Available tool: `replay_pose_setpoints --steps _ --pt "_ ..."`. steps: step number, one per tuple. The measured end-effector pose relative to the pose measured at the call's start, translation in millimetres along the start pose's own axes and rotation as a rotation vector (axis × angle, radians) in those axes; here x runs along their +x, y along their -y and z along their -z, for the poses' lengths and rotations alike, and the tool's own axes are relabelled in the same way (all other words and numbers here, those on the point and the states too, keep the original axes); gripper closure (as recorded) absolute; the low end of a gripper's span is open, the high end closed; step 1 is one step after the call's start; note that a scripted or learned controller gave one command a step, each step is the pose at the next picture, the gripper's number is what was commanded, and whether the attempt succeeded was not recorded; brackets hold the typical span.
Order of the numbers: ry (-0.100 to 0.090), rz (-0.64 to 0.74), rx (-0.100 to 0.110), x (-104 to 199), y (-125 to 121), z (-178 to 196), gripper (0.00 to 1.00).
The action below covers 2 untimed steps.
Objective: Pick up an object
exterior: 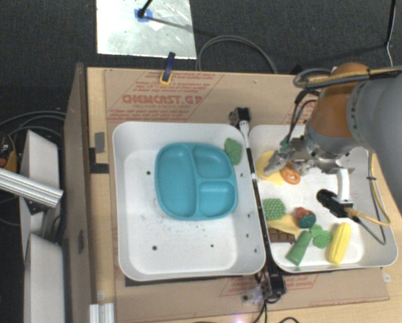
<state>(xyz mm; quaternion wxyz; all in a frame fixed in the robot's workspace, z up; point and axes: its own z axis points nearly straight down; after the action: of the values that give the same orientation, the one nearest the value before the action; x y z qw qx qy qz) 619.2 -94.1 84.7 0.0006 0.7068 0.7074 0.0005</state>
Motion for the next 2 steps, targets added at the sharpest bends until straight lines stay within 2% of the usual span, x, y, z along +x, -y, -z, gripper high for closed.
replay_pose_setpoints --steps 1,2 --pt "0.0 0.003 -0.002 -4.4 -11.8 0.3 0.0" --pt "0.0 0.005 -0.001 9.4 -12.3 -0.1 0.0"
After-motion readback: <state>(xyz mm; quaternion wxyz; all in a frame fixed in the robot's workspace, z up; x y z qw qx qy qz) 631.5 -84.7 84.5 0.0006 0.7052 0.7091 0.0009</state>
